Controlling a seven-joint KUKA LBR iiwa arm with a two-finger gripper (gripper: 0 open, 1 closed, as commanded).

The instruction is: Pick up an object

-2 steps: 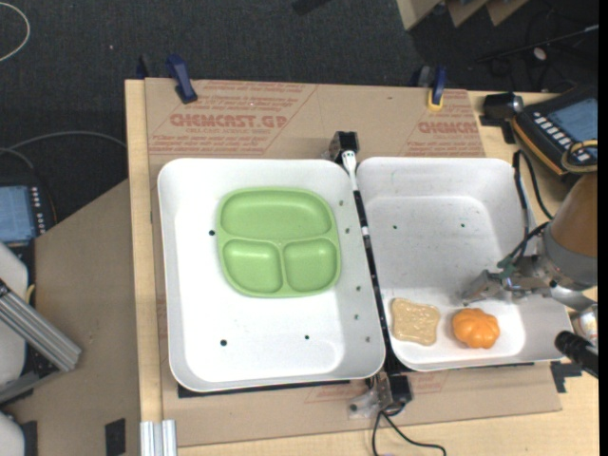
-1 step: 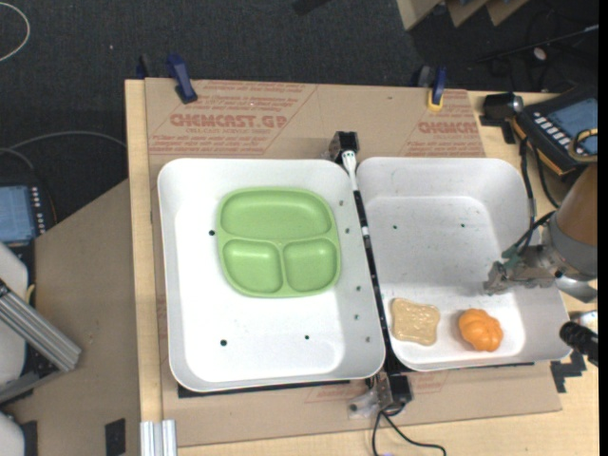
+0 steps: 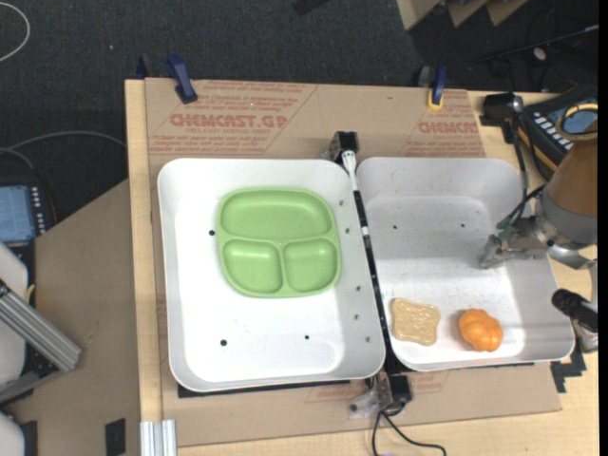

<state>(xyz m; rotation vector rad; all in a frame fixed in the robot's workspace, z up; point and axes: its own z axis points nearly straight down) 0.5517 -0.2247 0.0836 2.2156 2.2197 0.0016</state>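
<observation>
L bin (image 3: 190, 255): green tray (image 3: 278, 241); R bin (image 3: 418, 188): cracker (image 3: 415, 321), orange toy (image 3: 480, 330).

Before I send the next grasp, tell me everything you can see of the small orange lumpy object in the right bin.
The small orange lumpy object lies near the front edge of the right white bin, towards its right corner. It is rounded and lobed, roughly pumpkin-like, with a smooth, slightly glossy, plastic-looking skin. It rests on the bin floor, apart from the flat tan toast-shaped piece on its left. The gripper sits farther back in the same bin and does not touch it.
</observation>
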